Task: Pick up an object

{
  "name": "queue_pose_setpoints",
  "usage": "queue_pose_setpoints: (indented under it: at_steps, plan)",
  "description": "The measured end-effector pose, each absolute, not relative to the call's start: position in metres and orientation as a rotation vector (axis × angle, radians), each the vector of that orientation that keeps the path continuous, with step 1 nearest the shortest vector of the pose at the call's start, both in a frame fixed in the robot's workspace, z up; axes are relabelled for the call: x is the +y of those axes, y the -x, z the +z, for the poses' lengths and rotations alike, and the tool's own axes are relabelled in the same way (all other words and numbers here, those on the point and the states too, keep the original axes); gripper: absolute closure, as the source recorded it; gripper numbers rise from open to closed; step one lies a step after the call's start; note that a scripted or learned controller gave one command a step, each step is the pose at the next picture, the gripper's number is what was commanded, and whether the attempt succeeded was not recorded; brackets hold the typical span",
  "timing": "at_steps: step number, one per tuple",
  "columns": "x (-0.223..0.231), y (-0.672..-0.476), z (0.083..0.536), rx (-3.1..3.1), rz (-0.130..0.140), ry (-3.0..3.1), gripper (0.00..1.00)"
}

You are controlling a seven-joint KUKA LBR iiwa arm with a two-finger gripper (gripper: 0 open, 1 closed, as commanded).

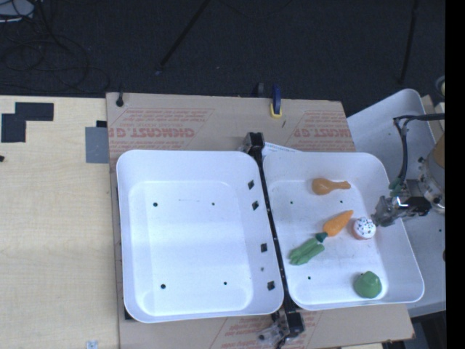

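Observation:
The right bin (pixel 392 187) holds several small objects. A tan drumstick-shaped piece (pixel 330 186) lies toward the back. An orange carrot (pixel 338 222) with a dark green tip lies mid-bin, and a white ball with dark dots (pixel 365 228) rests just right of it. A green pea pod (pixel 306 251) lies near the divider. A green round object (pixel 368 284) sits in the front right corner. My gripper (pixel 385 214) is low at the bin's right rim, just right of the dotted ball and very close to it. Nothing is seen held.
The left bin (pixel 127 217) stands beside the right one, with a black clamp strip (pixel 263 220) between them. Both rest on a cardboard sheet (pixel 182 126). A dark cable (pixel 404 151) loops above the gripper over a white surface at right.

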State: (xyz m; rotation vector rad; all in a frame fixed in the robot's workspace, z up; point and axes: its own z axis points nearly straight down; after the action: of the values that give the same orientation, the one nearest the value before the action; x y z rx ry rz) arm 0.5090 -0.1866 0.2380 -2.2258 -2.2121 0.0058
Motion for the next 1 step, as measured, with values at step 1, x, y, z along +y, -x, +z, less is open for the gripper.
queue_pose_setpoints:
  at_steps: [1]
  plan:
    - [-0.2149,-0.4763,0.3638,-2.224,-0.001,2.228,1.00]
